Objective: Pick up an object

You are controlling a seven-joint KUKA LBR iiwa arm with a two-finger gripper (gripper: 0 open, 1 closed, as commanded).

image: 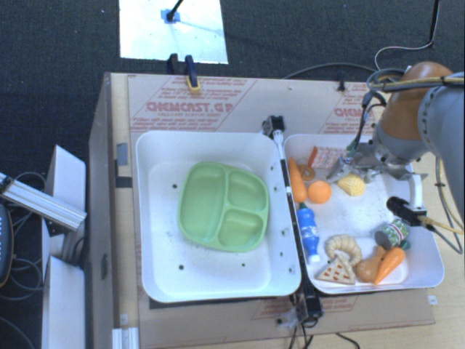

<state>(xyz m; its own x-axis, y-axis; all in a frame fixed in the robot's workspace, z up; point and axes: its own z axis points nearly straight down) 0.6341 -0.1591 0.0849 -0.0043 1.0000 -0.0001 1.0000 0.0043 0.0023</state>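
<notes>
The arm point(429, 115) is cut off by the picture's right edge. The yellow object point(353, 186) near the right bin's point(436, 264) far edge is partly covered by the gripper point(356, 167). The small can's point(393, 235) label is too small to be read.

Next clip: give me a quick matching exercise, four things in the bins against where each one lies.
Things:
1. green divided plate
2. blue bottle
3. orange ball
4. pizza slice toy

Places:
A. near edge of the right bin
B. along the divider, right bin
C. middle of the left bin
D. far part of the right bin, beside the yellow corn piece

Pairs: 1-C, 2-B, 3-D, 4-A
</notes>
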